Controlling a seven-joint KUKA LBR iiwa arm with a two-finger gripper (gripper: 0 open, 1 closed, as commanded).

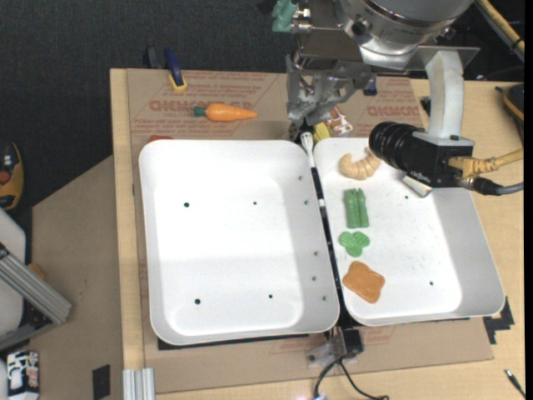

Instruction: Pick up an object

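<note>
- The gripper (310, 117) hangs at the upper middle of the frame, above the far end of the seam where the two bins meet; whether it is open or closed cannot be told.
- The right bin (454, 248) holds the candidates: a croissant (358, 166) near its upper left corner, then a green stalk piece (356, 207), a green leafy piece (355, 242) and an orange-brown piece (364, 281), lined down its left side.
- The left bin (166, 223) likely serves as the drop side.
- A carrot (226, 112) lies on the cardboard (133, 140) beyond the bins, probably strayed.
</note>
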